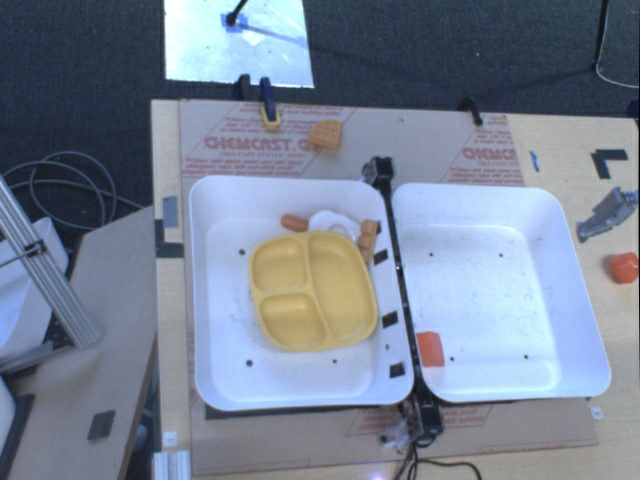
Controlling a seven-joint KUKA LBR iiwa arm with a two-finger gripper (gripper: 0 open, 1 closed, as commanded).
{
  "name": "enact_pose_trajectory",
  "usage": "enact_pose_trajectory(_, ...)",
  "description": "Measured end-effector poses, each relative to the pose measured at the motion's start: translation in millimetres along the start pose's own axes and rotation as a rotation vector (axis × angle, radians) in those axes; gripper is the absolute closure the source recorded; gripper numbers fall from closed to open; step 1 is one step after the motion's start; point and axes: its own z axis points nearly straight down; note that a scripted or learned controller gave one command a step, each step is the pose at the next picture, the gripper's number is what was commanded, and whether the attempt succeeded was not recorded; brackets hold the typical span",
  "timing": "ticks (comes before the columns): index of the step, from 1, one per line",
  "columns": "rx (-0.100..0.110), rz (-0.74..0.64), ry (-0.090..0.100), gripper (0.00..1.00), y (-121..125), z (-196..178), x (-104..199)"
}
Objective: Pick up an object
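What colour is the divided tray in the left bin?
Pale yellow, seen in the camera view: the divided tray.

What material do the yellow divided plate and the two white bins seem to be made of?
Yellow divided plate: likely moulded plastic, matte, with soft rounded compartment edges and an even colour. Left bin and right bin: probably thin formed plastic, smooth and slightly glossy, with rounded corners and dark scuff marks on the right one's floor.

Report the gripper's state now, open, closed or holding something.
Gripper: cannot be told from this picture.
The yellow plate lies in the left bin and the orange block lies in the right bin.
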Motion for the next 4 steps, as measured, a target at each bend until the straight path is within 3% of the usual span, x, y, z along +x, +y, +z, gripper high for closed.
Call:
enact_pose_trajectory(1,-0.005,0.0,-0.003,0.0,-4,36,-43)
enact_pose_trajectory(3,-0.008,-0.006,-0.003,0.0,-3,34,-41)
enact_pose_trajectory(4,-0.017,-0.02,0.0,0.0,-2,-29,68)
